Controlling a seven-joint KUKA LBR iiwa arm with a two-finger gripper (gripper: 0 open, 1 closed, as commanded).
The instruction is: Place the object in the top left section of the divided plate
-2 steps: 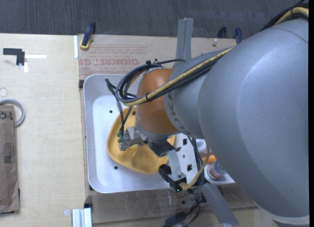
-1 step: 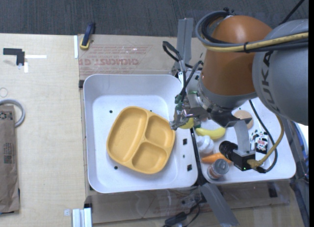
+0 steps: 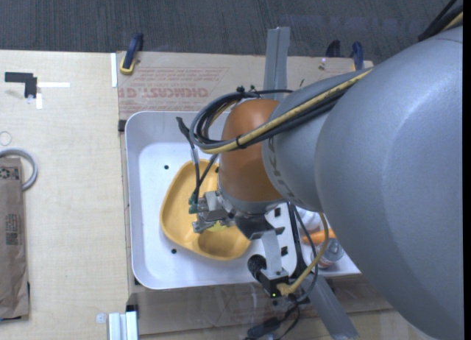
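Grey arm (image 3: 397, 184) bent steeply down over yellow divided plate (image 3: 180, 213), gripper state indiscernible.

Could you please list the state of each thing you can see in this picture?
divided plate: yellow, lying flat in the white bin, partly hidden by the arm.
white bin: on the bench, holding the plate.
arm: reaching low over the plate.
orange object: in the bin, beside the arm, mostly hidden.
blue clamp: clipped at the cardboard's edge.

A bulky grey arm (image 3: 397, 176) carries a rounded orange band (image 3: 246, 151), looped black and yellow cables (image 3: 221, 121), and what looks like a white bracket (image 3: 276, 246) underneath.
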